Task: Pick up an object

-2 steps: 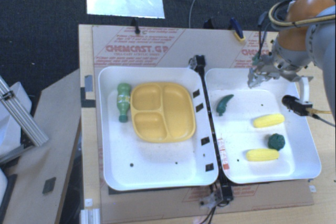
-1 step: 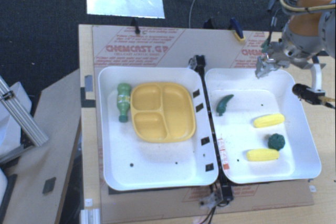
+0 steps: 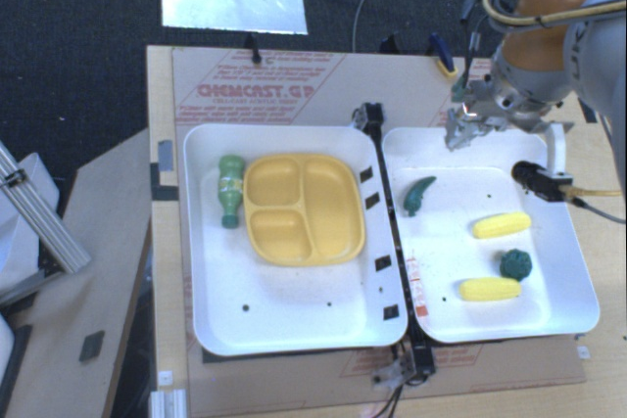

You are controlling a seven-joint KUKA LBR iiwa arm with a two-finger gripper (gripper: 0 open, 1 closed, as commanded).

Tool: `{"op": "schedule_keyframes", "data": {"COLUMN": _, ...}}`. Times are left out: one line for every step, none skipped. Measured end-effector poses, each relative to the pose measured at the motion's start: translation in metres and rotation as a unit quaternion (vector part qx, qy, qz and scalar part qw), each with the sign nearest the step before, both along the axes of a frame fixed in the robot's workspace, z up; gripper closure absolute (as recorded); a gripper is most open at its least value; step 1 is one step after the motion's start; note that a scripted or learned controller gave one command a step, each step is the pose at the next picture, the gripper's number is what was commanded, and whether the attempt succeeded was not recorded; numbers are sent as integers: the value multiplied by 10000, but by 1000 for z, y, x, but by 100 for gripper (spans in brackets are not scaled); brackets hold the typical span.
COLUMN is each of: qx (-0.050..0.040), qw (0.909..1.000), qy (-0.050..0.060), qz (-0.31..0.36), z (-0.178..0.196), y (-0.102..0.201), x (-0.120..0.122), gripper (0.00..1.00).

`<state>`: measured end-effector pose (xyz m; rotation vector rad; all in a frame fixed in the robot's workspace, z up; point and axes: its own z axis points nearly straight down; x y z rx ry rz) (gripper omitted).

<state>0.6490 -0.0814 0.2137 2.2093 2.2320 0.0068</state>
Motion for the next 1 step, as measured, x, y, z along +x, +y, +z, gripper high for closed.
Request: {"op": "schedule_keyframes", "data": {"qx": 4, "qw": 10000, "qy": 9, "qz": 1, "z": 12, "y": 57, "x": -15, "gripper": 100}}
